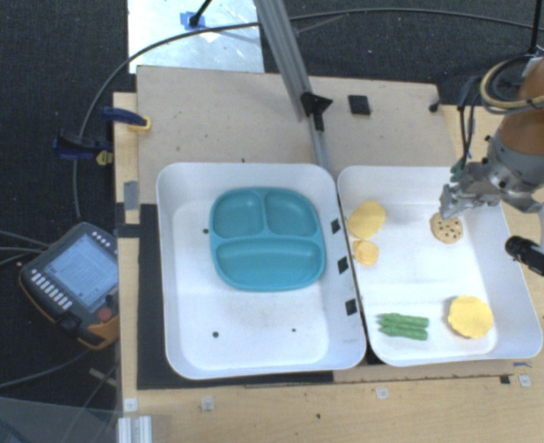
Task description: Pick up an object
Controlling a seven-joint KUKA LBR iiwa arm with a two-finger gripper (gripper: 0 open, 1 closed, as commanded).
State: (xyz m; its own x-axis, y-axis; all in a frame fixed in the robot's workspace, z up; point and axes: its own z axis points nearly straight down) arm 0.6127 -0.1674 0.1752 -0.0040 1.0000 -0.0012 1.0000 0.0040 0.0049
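The gripper (pixel 453 207) hangs over the far part of the right bin (pixel 410 258), and its tip is just above the cookie (pixel 447 229), a round tan biscuit with dark specks lying on the bin floor. Whether they touch is not clear, and how the gripper is set, wide or narrow, cannot be made out from this slant.

To the gripper's left along the bin lies a larger yellow piece (pixel 368 218), and just nearer the camera from that a smaller yellow piece (pixel 366 253), both close to the wall shared with the left bin (pixel 188 275). Toward the near edge from the gripper sits a yellow round food piece (pixel 470 317), and left of that a bunch of green beans (pixel 403 326). All four are well apart from the cookie, with bare white floor between, so the middle of the right bin is open.

The far rim of the right bin runs just beyond the gripper, and the right rim is near on its other side, where a black part of the arm's fittings (pixel 533 253) overhangs.

Far to the left, past the shared wall, a teal divided plate (pixel 267 240) rests in the left bin. Beyond the gripper a metal pole (pixel 285 44) slants across the table (pixel 235 127).
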